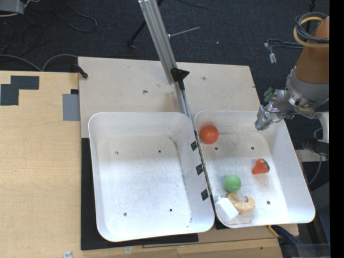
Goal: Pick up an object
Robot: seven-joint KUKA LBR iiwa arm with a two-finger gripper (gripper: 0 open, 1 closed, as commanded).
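Note:
The right bin holds an orange ball near its far left corner. A small red piece lies toward its right side. A green ball sits in the middle. A tan pastry-like object and a white block rest at the near edge. My gripper hangs over the far right corner of this bin, well apart from every object, with nothing visibly held in it.
The left bin sits beside the right one, with a row of black clips along the shared wall. A slanted aluminium post rises from the board behind the bins. Cables lie on the dark floor beyond.

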